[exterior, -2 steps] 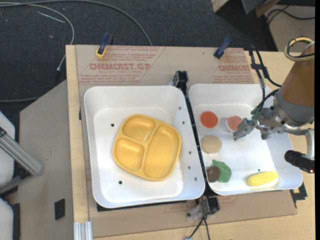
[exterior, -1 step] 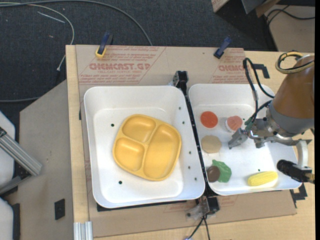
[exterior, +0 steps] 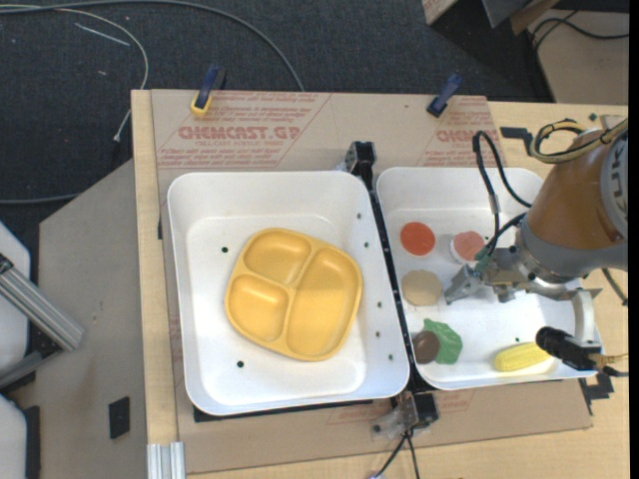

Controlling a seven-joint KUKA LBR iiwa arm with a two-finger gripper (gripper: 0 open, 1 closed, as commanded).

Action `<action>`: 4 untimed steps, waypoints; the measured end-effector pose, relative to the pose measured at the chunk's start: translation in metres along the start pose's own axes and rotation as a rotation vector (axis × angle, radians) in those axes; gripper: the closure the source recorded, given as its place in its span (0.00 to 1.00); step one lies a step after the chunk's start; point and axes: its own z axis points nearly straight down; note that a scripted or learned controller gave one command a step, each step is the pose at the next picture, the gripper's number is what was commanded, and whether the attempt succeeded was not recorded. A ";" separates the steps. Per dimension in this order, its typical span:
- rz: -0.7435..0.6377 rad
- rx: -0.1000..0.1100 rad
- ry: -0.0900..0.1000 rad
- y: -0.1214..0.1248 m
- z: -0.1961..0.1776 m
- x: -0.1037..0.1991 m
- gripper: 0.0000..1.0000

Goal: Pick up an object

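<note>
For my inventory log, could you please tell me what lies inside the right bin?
The right bin holds an orange disc, pink piece, tan piece, brown-and-green item and yellow piece; the arm covers part.

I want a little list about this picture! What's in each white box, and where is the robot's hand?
left bin: a yellow divided plate, three compartments
right bin: an orange round piece, a pink round piece, a tan round piece, a brown piece touching a green piece, a yellow piece
end effector: low over the right bin, beside the tan and pink pieces
holding anything: nothing seen between its fingers
</note>
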 end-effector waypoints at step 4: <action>-0.001 -0.011 -0.005 0.010 -0.086 -0.009 1.00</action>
